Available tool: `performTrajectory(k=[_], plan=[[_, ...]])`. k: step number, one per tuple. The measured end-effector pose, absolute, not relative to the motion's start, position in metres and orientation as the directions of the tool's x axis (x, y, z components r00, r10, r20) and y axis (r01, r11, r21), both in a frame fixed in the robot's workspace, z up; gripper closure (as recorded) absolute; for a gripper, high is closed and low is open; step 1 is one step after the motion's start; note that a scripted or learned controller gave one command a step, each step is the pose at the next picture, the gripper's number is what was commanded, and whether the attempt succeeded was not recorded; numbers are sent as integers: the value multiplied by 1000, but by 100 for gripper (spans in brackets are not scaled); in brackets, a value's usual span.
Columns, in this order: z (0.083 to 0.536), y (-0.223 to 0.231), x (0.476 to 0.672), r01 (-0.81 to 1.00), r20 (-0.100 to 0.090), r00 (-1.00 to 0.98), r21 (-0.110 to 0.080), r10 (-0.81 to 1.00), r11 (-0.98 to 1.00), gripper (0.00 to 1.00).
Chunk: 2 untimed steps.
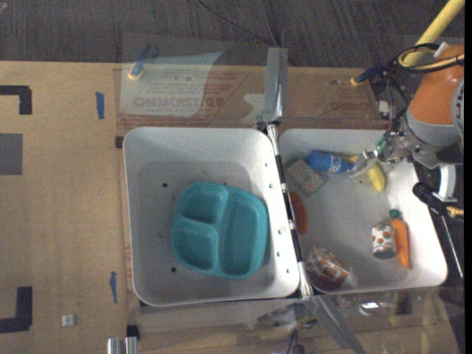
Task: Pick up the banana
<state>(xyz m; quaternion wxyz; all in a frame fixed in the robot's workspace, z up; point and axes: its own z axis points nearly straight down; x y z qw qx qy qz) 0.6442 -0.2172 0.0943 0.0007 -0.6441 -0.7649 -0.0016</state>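
Note:
The banana (377, 177) is a short yellow piece lying in the right bin (346, 220), near its far right corner. My gripper (371, 161) is low over the bin, directly at the banana's upper end and touching or nearly touching it. The metal gripper parts blur into the banana and a blue bottle (330, 161) just to the left, so its grip cannot be made out. The arm's orange band (435, 98) sits above the bin's right wall.
The right bin also holds a grey sponge (304, 177), a red item (297, 211) by the divider, a patterned can (381, 240), a carrot (400, 243) and a brown packet (328, 268). A teal divided plate (220, 229) lies in the left bin (147, 168).

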Motion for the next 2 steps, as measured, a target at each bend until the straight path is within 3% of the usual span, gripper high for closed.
performTrajectory(k=[1,2], plan=[[100,-218,644,985,2,-174,-4,985,174,100],[224,-178,669,981,-2,-195,0,981,195,100]])
